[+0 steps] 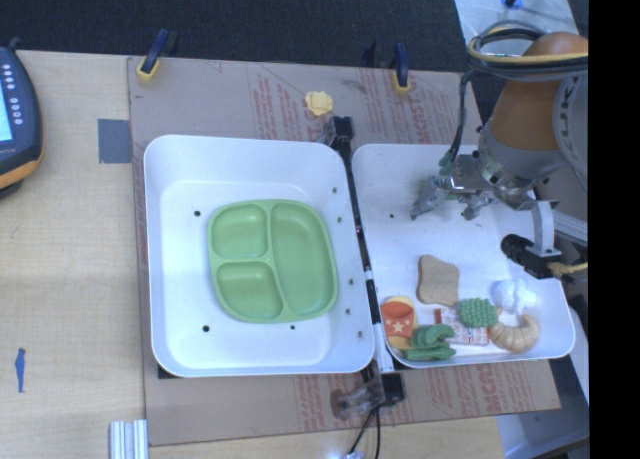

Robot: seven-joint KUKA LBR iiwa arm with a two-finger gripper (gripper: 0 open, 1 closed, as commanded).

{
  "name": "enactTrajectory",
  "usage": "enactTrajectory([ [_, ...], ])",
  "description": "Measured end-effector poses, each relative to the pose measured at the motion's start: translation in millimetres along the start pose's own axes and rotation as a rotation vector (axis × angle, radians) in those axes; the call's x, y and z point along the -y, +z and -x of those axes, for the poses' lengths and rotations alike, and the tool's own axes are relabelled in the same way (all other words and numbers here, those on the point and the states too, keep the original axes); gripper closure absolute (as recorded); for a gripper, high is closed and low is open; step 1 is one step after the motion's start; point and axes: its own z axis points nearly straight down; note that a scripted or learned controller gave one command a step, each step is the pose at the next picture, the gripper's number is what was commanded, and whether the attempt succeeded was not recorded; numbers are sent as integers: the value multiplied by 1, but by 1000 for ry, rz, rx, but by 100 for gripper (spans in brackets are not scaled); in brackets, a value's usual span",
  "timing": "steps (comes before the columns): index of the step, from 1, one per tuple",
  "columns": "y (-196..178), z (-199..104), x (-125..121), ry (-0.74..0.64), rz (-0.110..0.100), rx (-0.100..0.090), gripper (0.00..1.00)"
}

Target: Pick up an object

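My gripper (pixel 447 200) hangs over the upper middle of the right bin (pixel 400 177), its two grey fingers spread apart with nothing between them. Below it, toy food lies along the bin's lower part: a tan bread slice (pixel 437 280), a red and yellow can (pixel 398 320), a green leafy piece (pixel 432 342), a green textured piece (pixel 477 311), a small red and white pack (pixel 470 334), a croissant (pixel 515 333) and a white piece (pixel 513 295). The bread slice is nearest the gripper, well apart from it.
The left bin (pixel 170 247) holds a green divided plate (pixel 271 260). A black clip (pixel 342 130) sits at the top between the bins. A small yellow item (pixel 319 103) lies on the cardboard behind. A handheld pendant (pixel 15 112) rests at the far left.
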Motion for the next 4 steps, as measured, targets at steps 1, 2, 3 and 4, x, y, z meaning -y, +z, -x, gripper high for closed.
enactTrajectory([
  [1,53,10,89,1,5,-2,0],
  [2,47,88,35,2,24,6,0],
  [3,5,46,77,-4,17,-1,0],
  [4,49,35,-34,-6,23,2,0],
])
